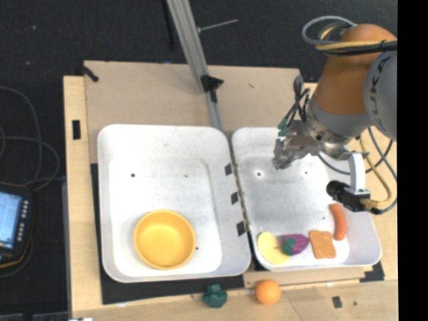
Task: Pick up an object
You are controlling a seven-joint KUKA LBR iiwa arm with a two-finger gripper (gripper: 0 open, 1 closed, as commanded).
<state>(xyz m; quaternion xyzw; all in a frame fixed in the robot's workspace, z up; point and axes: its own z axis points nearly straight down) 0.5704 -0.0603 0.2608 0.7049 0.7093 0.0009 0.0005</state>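
Pincer [283, 158] hovers over far part of right bin [294, 186]; finger state cannot be told. Toys lie nearward: purple piece [295, 243], orange block [323, 244], red sausage [339, 221] lengthwise near-far.

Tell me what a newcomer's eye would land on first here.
The yellow bowl stands out most, sitting alone in the left bin near its front edge. Next comes the arm's orange band at upper right, its gripper over the right bin, with small toy foods along that bin's front.

Grey pole [190, 42] above bins; black pendant [12, 226] far left.
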